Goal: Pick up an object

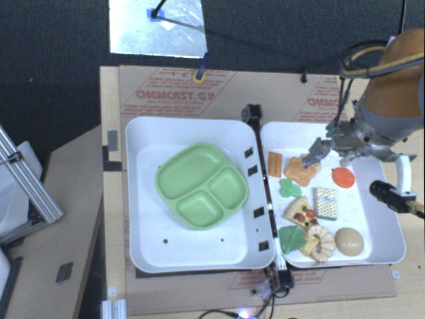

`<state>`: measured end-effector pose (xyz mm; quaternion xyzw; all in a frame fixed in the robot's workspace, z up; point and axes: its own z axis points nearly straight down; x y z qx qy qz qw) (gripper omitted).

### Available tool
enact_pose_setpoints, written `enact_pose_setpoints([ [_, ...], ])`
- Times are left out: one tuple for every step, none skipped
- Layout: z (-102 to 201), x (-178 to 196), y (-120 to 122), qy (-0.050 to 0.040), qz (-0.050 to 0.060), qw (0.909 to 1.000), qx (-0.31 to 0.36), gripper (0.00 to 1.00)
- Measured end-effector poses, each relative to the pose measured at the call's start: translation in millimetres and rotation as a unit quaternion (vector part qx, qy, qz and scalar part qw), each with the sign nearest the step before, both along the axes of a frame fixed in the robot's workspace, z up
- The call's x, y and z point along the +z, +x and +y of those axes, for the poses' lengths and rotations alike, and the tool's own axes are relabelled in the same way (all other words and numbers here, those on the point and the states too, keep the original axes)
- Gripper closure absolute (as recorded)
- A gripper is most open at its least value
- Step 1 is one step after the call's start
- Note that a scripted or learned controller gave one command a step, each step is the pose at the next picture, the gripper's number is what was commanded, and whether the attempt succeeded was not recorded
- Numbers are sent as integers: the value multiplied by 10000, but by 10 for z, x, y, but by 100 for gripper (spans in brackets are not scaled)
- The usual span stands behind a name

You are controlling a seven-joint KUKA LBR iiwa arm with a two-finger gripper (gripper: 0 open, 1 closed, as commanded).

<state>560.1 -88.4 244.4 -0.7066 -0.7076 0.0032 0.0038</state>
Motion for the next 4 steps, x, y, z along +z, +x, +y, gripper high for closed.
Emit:
enact_pose_setpoints([
  [0,59,22,-6,-58,10000,9,0],
  [-30,-366,44,-3,-40,10000,-3,0],
  [-44,-793,82,-2,-37,10000,-2,0],
  [-92,-1251,16,-1,-37,10000,-1,0],
])
